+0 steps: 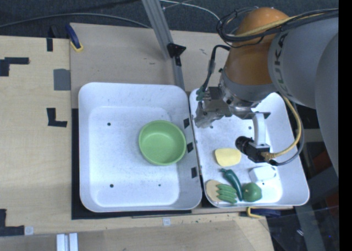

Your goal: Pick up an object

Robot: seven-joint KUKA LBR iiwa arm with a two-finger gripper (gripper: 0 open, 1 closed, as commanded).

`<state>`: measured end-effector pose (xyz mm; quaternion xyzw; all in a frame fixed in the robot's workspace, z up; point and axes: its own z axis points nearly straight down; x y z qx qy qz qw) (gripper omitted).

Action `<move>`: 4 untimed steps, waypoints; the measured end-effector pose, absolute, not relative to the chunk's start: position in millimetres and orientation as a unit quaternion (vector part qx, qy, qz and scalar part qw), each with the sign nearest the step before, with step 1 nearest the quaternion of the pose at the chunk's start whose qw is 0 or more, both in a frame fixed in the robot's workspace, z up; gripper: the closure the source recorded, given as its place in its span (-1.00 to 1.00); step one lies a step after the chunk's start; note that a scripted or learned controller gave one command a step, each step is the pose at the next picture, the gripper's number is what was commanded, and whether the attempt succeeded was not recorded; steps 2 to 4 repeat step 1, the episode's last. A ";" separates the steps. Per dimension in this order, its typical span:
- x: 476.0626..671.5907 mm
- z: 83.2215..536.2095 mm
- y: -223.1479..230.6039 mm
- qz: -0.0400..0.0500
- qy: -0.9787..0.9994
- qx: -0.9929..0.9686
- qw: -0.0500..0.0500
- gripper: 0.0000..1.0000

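We look from one fixed camera above the bench (126, 46) | slanting down on both bins (88, 134) | arm (308, 57) enters right

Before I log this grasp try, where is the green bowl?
The green bowl sits in the left bin, toward its right side, near the divide from the right bin that holds the yellow piece.

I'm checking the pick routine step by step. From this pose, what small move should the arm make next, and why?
Probably slide the gripper toward the near end of the right bin. It sits over the bin's far left corner, on bare floor, while the yellow piece, green-handled brush and green ball lie nearer the front. The yellow piece looks closest.
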<state>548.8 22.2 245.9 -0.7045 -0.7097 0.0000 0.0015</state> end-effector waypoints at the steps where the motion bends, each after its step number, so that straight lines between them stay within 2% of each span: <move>1: 538.1 234.6 65.9 0.001 -0.709 -0.705 0.002 1.00; 4: 538.1 234.6 65.9 0.001 -0.709 -0.705 0.002 1.00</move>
